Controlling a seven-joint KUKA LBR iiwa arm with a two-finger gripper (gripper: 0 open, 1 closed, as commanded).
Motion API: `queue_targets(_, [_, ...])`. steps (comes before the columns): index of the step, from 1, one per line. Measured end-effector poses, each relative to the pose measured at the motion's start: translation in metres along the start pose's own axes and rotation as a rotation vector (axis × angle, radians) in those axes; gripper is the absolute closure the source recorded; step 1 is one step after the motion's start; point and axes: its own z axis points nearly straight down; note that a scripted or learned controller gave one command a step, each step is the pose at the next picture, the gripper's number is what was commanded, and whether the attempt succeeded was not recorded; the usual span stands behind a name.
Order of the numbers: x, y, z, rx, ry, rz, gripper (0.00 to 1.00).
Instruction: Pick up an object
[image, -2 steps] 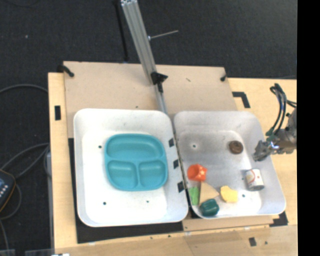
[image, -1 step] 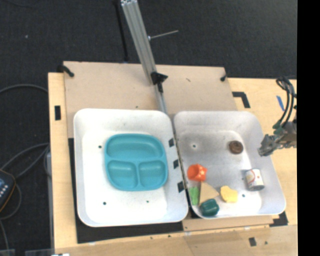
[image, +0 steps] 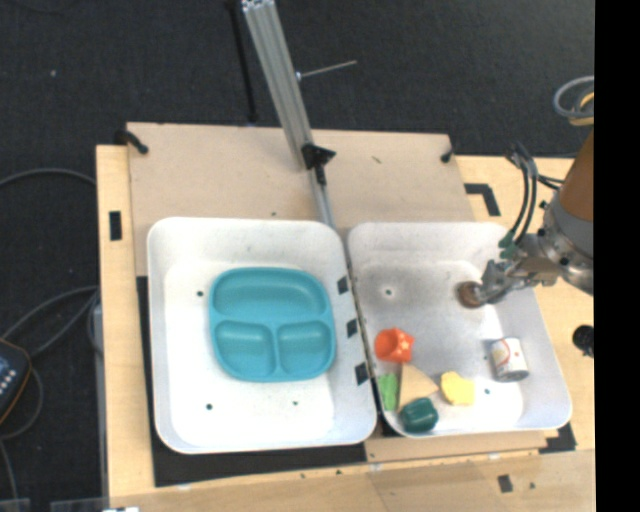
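Note:
My gripper (image: 492, 283) reaches in from the right and hangs low over the upper right part of the right bin (image: 420, 255). A small brown round object (image: 469, 294) lies right at its tip, touching it or nearly so. Further forward in the same bin lie an orange cup (image: 394, 346), a small silver can (image: 507, 358), a yellow piece (image: 458, 388), a tan wedge (image: 421, 382), a light green stick (image: 388, 388) and a dark green lump (image: 419, 413).
The left bin (image: 180, 260) holds a teal divided plate (image: 270, 323). A slanted metal pole (image: 290, 100) rises behind the bins, ending near their shared rim. Cables (image: 527, 195) trail off the arm's wrist at the right.

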Motion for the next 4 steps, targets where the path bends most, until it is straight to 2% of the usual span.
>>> queue_targets(1, [0.052,0.019,0.013,0.001,0.001,-0.001,1.0])
queue_targets(3, [0.148,0.079,0.014,-0.002,0.0,-0.001,1.0])
queue_targets(4, [0.201,0.098,0.01,-0.003,0.001,-0.002,1.0])
